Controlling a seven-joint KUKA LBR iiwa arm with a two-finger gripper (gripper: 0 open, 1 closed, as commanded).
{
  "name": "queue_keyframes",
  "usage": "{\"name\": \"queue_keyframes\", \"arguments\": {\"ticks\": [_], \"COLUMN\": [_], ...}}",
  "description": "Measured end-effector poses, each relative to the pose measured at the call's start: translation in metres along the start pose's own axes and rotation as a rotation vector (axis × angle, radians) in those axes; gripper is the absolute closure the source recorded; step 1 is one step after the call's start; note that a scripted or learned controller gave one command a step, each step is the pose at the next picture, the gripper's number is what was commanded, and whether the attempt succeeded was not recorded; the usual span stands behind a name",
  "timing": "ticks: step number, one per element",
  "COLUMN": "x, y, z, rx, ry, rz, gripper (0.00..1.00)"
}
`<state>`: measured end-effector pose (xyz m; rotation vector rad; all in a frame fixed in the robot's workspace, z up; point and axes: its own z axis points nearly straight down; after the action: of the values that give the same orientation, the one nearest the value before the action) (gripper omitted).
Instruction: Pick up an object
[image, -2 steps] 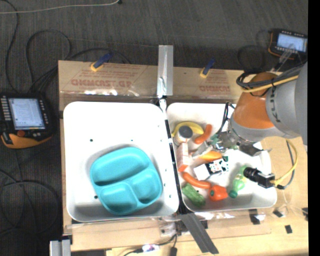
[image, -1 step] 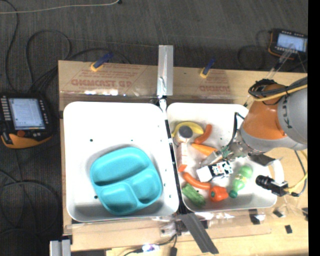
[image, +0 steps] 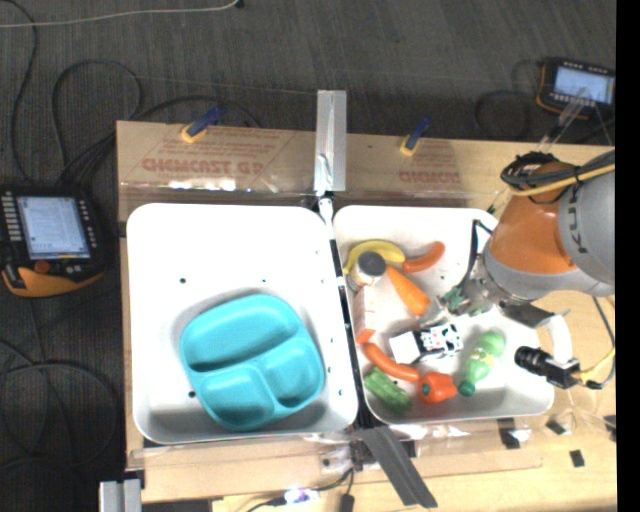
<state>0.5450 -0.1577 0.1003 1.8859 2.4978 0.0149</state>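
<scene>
The tool hangs low over the right bin, near its middle, with the orange-banded arm coming in over the right rim. Its tip is too small and dark here to tell how it stands.

Just below it lies a small black-and-white toy, probably a cow, touching a white block. That toy looks the nearest candidate: light, stiff plastic, a bit slick, best taken across its narrow body. The block beside it leaves little room on that side.

The rest of the pile looks like play food, hollow and light, none of it fragile. An orange carrot lies just left of the tool, tapered, so a grip near the thick end would slip least. A banana and a red-orange chilli sit toward the far wall. Along the near wall are a long orange piece, a green vegetable, a tomato and a green pepper, all close-packed and near the rim.

Open floor lies at the bin's right side and far right corner. The left bin holds a blue tray, with bare floor around it.
</scene>
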Motion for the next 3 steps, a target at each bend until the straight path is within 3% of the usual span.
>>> {"name": "queue_keyframes", "arguments": {"ticks": [1, 2, 3], "x": [0.000, 0.001, 0.070], "y": [0.003, 0.003, 0.087], "z": [0.010, 0.001, -0.104], "rx": [0.007, 0.009, 0.015], "ry": [0.002, 0.004, 0.004], "rz": [0.141, 0.140, -0.085], "gripper": [1.00, 1.00, 1.00]}}
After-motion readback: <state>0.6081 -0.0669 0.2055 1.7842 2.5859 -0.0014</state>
